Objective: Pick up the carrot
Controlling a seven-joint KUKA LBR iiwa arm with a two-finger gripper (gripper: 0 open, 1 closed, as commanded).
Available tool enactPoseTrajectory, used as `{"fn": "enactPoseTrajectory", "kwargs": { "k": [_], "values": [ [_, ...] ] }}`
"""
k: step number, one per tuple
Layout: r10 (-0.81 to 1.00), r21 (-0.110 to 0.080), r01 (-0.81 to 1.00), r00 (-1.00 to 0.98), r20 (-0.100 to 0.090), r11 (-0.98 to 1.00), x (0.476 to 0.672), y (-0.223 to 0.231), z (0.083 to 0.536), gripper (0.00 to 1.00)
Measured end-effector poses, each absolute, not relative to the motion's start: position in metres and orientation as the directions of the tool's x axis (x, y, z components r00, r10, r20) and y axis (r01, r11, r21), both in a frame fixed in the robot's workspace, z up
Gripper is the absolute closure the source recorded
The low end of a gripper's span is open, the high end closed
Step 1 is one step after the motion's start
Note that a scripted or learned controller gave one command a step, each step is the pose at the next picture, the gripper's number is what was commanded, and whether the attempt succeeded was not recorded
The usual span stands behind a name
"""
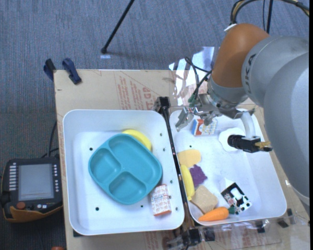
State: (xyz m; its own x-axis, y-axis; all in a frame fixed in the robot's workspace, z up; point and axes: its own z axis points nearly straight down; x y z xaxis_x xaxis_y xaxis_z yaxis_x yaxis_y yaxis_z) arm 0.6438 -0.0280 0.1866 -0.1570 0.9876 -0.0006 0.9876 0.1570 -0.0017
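Carrot (215,214): lies at the near edge of the right bin (261,191), beside a bread slice (204,198).
Claw (198,120): hovers at the bin's far end, well apart from the carrot; grip state cannot be told.

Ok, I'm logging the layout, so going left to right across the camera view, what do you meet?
Handheld screen unit → teal divided plate → small snack packet → purple toy → carrot → black-and-white toy.
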Motion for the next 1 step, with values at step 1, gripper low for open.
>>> {"fn": "enactPoseTrajectory", "kwargs": {
  "k": [1],
  "values": [
    [0.928,-0.004,0.928,-0.372,0.002,0.372,0.5571,-0.0567,0.1863,0.00]
  ]
}}
